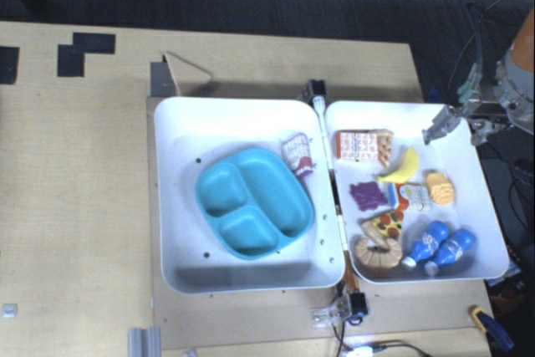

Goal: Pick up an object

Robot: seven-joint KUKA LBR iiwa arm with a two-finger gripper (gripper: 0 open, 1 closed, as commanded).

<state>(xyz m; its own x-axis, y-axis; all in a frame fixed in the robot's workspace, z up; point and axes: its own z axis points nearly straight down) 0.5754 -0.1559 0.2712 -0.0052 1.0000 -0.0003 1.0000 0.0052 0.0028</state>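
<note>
Camera view, two bins point(171, 180), one banana point(401, 167)

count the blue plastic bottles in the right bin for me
2. Both blue plastic bottles lie side by side at the near right corner of the right white bin: one nearer the middle, the other towards the right wall. None seems hidden.

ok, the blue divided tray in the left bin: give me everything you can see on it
The blue tray is a light turquoise dish of smooth, plastic-looking material with rounded corners and three compartments: two smaller ones and a longer one along its right side. It lies flat, right side up, turned at a diagonal on the floor of the left bin. Nothing lies in its compartments. A small white and red packet sits at its upper right corner, seemingly touching or overlapping the rim.
</note>
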